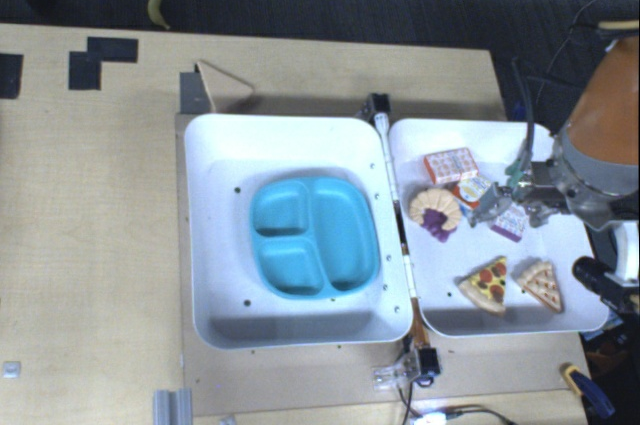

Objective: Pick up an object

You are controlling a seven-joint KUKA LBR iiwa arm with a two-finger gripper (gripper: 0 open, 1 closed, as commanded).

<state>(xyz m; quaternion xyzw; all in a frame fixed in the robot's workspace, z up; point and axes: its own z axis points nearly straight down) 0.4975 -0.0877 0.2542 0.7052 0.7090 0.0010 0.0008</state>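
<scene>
Right bin [570, 258] is the landmark: inside it, gripper [500, 203] sits low near its middle, over a small clutter of a purple block [509, 225] and a wrapped packet [474, 188]; can't tell from this angle if the jaws are spread or pinching anything. Left of the gripper lies a tan-and-purple toy [437, 211], behind it toward the bin's far wall a red-and-white box [449, 164], and near the bin's front wall two pizza slices [487, 285]. Left of the right bin, the left bin [215, 213] holds a blue divided tray [315, 235].
</scene>
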